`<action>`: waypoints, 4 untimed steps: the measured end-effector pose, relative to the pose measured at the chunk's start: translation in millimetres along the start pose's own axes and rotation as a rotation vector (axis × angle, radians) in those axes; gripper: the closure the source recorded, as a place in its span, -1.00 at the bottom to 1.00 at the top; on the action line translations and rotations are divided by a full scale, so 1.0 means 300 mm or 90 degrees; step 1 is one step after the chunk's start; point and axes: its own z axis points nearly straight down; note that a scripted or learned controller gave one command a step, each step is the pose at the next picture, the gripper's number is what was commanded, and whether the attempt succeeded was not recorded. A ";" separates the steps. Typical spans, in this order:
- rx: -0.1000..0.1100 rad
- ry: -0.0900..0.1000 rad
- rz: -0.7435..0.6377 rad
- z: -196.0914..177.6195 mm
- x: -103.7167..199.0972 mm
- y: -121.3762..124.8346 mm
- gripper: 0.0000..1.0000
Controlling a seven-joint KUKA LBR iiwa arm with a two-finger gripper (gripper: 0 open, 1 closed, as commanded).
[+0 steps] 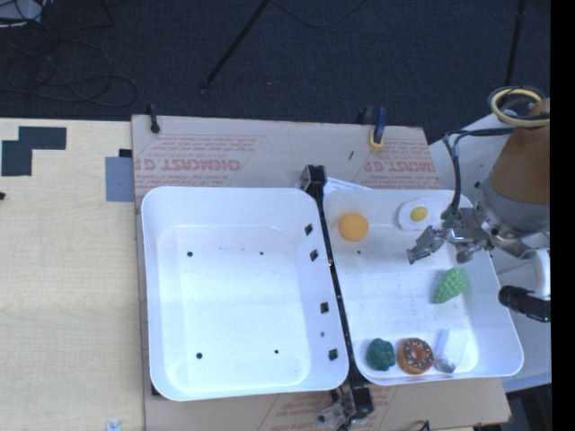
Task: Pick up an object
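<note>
The right white bin (512, 330) holds several small items. An orange ball (353, 227) lies near its far left corner and a fried-egg toy (418, 214) near its far wall. A light green bumpy piece (451, 285) rests at mid right. Along the near wall sit a dark green lump (380, 354), a brown sprinkled donut (415, 355) and a pale whitish item (451, 348). My gripper (445, 248) hangs over the bin's far right part, between the egg and the green piece. It is open, with nothing between its fingers.
The left white bin (157, 241) lies beside the right one, with a black divider strip (325, 268) between them. Both rest on a cardboard sheet (225, 155) on the wooden bench. A black cable (454, 173) loops off the arm at right.
</note>
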 end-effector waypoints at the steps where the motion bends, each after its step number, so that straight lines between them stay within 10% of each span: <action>1: 0.003 0.000 0.002 0.354 0.101 0.111 -1.00; 2: 0.016 0.003 -0.001 0.344 0.180 0.266 -1.00; 3: 0.013 0.001 -0.001 0.311 0.176 0.264 1.00; 4: 0.000 0.001 0.002 -0.014 0.380 0.187 1.00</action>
